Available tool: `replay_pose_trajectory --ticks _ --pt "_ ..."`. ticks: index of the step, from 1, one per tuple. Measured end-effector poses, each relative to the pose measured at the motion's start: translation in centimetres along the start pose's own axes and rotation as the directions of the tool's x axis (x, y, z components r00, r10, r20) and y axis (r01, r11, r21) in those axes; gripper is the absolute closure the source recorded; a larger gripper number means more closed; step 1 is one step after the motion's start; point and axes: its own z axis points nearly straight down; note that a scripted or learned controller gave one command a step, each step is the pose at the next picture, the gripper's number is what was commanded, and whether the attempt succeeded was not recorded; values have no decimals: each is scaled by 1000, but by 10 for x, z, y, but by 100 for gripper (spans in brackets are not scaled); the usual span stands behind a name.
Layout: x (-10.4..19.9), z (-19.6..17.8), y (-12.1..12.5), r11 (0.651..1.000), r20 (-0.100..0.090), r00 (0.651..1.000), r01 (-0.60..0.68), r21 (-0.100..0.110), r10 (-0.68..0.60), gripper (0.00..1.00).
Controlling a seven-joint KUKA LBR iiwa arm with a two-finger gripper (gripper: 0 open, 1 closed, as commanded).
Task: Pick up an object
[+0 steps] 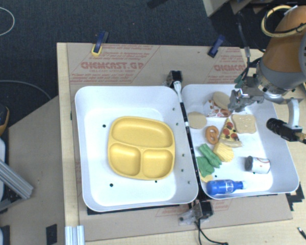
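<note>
The gripper [238, 99] is hanging low over the far part of the right bin [280, 152], reaching in from the right, and whether it is released or clenched I cannot tell from this angle; nothing is visibly caught in it. Above it the grey wrist is rising to the orange band of the arm [288, 37], which is leaning in over the bin's far right corner, with yellow cable looping around the top. Right beside the gripper, a tan round piece [221, 99] is lying just to its left, and a square slice of toast [244, 123] is sitting just below it. Next to the toast a pizza slice [229, 132] is pointing toward the bin's far side, with a pretzel [212, 134] touching its left edge and a pale round cookie [197, 120] near the divider. Moving nearer, green leafy pieces [209, 158] are lying beside a yellow wavy chip [224, 151]. A small dark and white cup [257, 165] is lying on its side toward the right, and a blue bottle [224, 187] is lying flat along the near wall. Over in the left bin [92, 137] a yellow divided tray [141, 147] is sitting in the middle. Both bins are resting on the cardboard-covered surface [137, 65].
</note>
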Motion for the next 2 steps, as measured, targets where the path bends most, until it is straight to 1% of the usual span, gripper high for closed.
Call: replay_pose_trajectory --ticks 1,2 --pt "0 -32 2 1000 0 1000 -1 0 1 100" --pt "43 -43 -29 1000 -4 1000 2 9 -2 100"
